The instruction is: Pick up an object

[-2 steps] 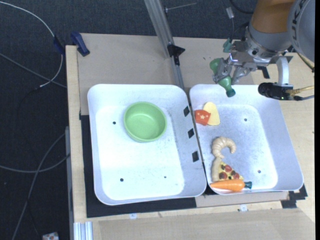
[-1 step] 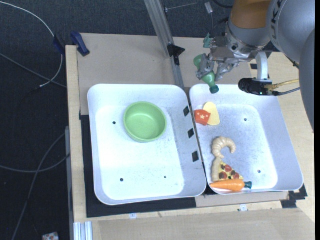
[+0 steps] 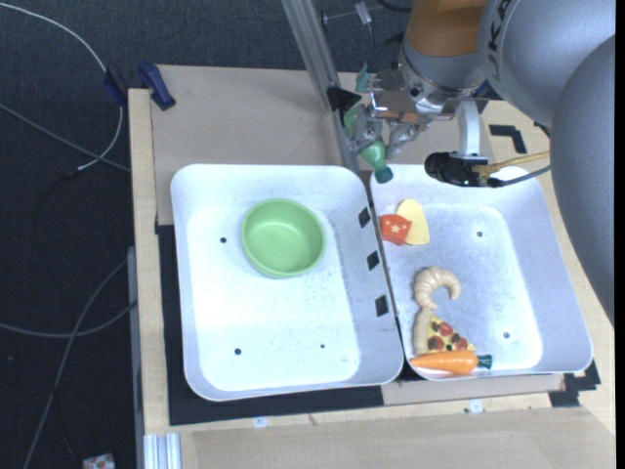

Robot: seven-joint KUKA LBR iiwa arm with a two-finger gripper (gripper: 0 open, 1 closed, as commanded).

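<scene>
1. Dark lettering is seen on the grey arm (image 3: 552, 37), beside the orange band (it is cut short by the top edge and cannot be read).
2. A small green toy piece (image 3: 375, 156) is clasped between the closed fingers of the gripper (image 3: 376, 143). It is held at the far edge of the bins, over the seam where the left bin (image 3: 195, 186) and the right bin (image 3: 532, 262) meet.
3. Its long axis is set steeply, leaning slightly from upper left to lower right. The darker rounded end is pointed down toward the right bin's far-left corner.
4. Its upper end is hidden by the fingers, and what kind of toy it is cannot be made out.
5. In the right bin a red-and-yellow toy piece (image 3: 403, 225), a croissant (image 3: 437, 285), a pizza slice (image 3: 437, 334) and a carrot (image 3: 445, 362) are laid out. The carrot is placed at the near rim.
6. A green bowl (image 3: 283, 237) is seen upright in the left bin.
</scene>
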